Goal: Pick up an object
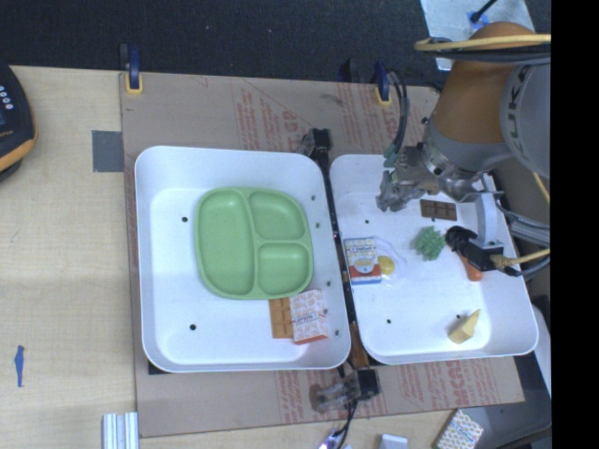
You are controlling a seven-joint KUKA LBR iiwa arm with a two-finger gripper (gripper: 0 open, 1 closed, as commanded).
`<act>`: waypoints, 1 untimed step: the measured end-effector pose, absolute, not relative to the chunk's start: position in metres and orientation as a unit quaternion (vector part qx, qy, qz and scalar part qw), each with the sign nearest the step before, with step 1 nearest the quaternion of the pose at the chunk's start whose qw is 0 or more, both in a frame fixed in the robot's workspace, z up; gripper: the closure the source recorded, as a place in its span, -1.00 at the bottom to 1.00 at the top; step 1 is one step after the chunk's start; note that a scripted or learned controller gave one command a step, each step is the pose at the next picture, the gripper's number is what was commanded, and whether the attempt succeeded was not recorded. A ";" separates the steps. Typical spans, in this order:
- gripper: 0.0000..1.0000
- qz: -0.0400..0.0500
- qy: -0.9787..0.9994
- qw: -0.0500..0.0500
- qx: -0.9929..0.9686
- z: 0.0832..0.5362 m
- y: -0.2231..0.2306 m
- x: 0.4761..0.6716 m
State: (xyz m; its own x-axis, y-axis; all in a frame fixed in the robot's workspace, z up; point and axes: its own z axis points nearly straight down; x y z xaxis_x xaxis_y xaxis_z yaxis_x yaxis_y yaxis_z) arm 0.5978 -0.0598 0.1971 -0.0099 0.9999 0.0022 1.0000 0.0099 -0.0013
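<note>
My gripper [397,195] hangs over the far left part of the right bin [402,344], with nothing seen in it. Just right of it lies a brown chocolate bar [437,210]. A green broccoli piece [430,243] sits a little nearer the front. A small printed carton [360,255] with a yellow piece [386,267] beside it lies against the bin's left wall. A yellow cheese wedge [463,326] rests near the front right corner.
The left bin [159,251] holds a green divided plate [253,241], and in front of it a brown cracker [279,318] and a small pink-and-white packet [308,317]. A small orange piece [474,269] lies at the right bin's right side.
</note>
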 end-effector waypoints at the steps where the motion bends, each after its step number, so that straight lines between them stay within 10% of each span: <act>1: -1.00 0.002 -0.709 0.002 -0.705 0.192 -0.064 0.599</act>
State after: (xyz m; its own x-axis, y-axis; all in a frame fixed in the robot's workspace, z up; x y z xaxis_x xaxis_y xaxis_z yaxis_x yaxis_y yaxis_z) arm 0.5989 -0.0636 0.1920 -0.0049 1.0000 -0.0004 1.0000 0.0049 -0.0047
